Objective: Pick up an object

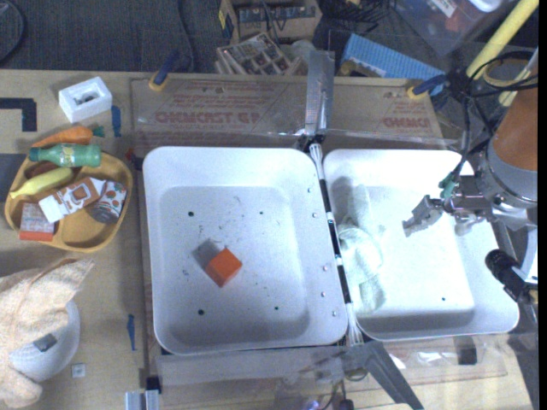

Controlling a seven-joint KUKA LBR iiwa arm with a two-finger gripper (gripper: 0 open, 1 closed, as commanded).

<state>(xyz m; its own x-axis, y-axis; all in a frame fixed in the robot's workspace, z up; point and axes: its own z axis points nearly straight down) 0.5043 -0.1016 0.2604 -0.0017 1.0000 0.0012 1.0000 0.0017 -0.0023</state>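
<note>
Camera view from above showed an orange block (225,267) lying on the floor of the left bin (162,229), a little left of its centre, turned so its corners pointed toward the bin's walls; it looked roughly cubic, with no clear long axis. A crumpled white cloth (362,254) lay along the left wall of the right bin (479,301), hard to separate from the white plastic. The gripper (416,220) hung over the right bin, well apart from the block, touching and holding nothing; whether it was spread or closed could not be told. The arm (513,156) was cut off at the right edge.
</note>
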